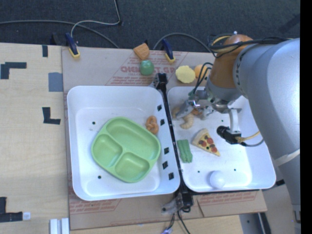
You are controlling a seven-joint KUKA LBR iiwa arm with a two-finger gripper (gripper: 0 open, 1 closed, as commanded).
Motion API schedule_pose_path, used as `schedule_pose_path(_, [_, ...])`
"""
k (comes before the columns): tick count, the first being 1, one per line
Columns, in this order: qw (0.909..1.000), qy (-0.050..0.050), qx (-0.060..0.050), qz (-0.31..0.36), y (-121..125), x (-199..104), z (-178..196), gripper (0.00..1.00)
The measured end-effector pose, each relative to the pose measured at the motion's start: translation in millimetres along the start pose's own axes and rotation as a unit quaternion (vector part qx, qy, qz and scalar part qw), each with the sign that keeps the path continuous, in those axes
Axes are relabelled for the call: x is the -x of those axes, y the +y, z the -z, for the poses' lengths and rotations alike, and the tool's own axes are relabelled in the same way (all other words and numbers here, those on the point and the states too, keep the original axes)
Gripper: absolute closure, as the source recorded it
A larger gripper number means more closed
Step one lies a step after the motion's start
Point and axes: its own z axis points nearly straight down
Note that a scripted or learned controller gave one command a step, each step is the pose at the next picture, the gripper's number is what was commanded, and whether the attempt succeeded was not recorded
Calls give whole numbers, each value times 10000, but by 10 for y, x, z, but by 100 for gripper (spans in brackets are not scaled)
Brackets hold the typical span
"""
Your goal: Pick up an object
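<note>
My gripper point(186, 112) is low in the right bin point(243, 177), near its upper left part, with its metal fingers around a small tan object point(187, 123). Just below and to the right of it lies a pizza slice toy point(206, 142). A green block point(184, 150) rests near the bin's left wall, and a white ball point(217, 179) sits near the front edge. In the left bin point(83, 130) there is a green divided plate point(126, 149) and a small orange pretzel-like piece point(152, 125).
Behind the bins on the cardboard lie an orange block point(141, 50), a green ball point(146, 68), a yellow lemon-like toy point(185, 74) and an orange piece point(200, 71). Blue clamps point(73, 47) and cables sit at the back edge. The big grey arm point(273, 91) covers the right bin's right side.
</note>
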Motion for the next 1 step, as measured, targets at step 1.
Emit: schedule_pose_path(1, [10000, 4, 3, 6, 48, 106, 1, 0])
